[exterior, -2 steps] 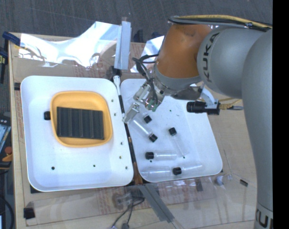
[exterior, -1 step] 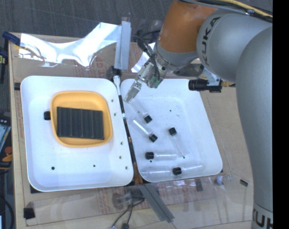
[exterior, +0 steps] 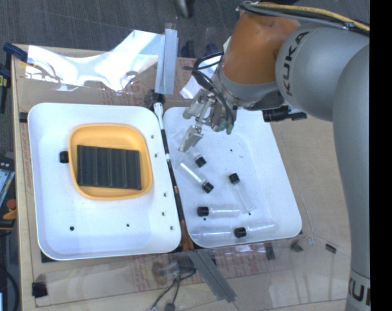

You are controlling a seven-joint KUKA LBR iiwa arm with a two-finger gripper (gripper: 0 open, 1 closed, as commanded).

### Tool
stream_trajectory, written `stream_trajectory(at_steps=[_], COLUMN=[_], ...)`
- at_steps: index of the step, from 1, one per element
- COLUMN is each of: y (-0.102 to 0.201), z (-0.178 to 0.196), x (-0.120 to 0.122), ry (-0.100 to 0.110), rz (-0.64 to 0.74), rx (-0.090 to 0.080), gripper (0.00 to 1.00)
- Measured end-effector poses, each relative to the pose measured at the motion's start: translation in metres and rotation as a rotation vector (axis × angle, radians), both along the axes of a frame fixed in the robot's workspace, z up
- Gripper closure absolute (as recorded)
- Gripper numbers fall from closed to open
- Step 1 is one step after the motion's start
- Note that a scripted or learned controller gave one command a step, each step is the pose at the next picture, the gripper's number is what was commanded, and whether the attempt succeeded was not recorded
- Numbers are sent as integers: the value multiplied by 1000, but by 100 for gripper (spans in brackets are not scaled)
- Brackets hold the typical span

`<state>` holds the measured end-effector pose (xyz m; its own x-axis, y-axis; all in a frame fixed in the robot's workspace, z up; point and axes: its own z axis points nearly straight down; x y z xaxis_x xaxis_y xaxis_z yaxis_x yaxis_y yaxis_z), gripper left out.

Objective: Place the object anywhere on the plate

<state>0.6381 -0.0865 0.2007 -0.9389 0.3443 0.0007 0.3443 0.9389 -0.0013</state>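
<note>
The arm [exterior: 312, 50] reaches in from the right, and its gripper [exterior: 194, 136] hangs over the upper left part of the right bin [exterior: 283, 193]. The fingers [exterior: 190, 138] point down and left; whether they are open or closed cannot be told, and nothing is visible between them.

Several clear tubes with black caps lie loose on the right bin floor; one tube [exterior: 194, 173] lies just below the gripper.

The yellow plate [exterior: 108, 137] sits in the left bin [exterior: 46, 232] and carries a dark ribbed block [exterior: 109, 167].
</note>
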Motion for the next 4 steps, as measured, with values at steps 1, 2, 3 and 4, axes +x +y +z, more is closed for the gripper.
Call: stream_trajectory(at_steps=[1, 2, 3, 4], y=[23, 27, 89, 35], z=[-9, -9, -8, -7], x=[-12, -21, -12, -8], ry=[2, 3, -3, -4], rz=[314, 591, 676, 691], rx=[2, 3, 1, 0], gripper=[0, 0, 0, 0])
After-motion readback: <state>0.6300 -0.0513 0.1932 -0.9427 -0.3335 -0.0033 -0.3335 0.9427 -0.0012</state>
